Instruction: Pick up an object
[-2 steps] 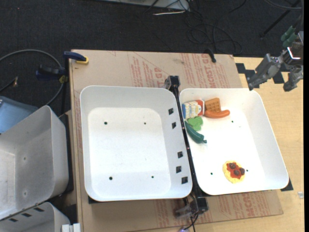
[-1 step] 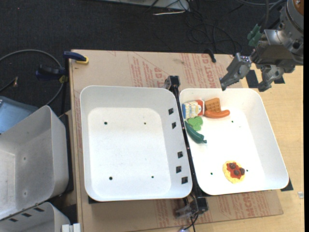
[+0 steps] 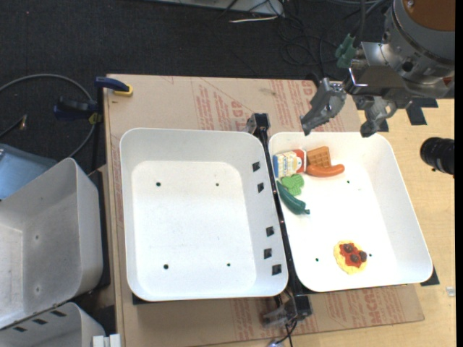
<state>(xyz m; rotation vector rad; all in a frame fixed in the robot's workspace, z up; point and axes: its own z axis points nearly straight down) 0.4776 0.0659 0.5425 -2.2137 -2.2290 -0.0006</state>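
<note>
Brown cardboard (image 3: 188, 103) covers the bench over dark carpet, bearing two white bins. Near the right bin (image 3: 394, 215)'s back-left corner lie a small carton (image 3: 288, 163), waffle (image 3: 319, 155), orange sausage (image 3: 325, 170) and green piece (image 3: 292, 191); a pizza toy (image 3: 351, 256) sits apart. Above, the gripper (image 3: 338, 120) hangs released

Two white bins (image 3: 195, 139) on a tan cardboard sheet (image 3: 217, 100) with faded red print. Orange hot dog (image 3: 325, 169), tan waffle (image 3: 318, 155), green vegetable (image 3: 293, 191), yellow pizza (image 3: 350, 256) with red topping and dark spots. Grey gripper (image 3: 338, 127); orange-banded arm (image 3: 427, 13).
</note>
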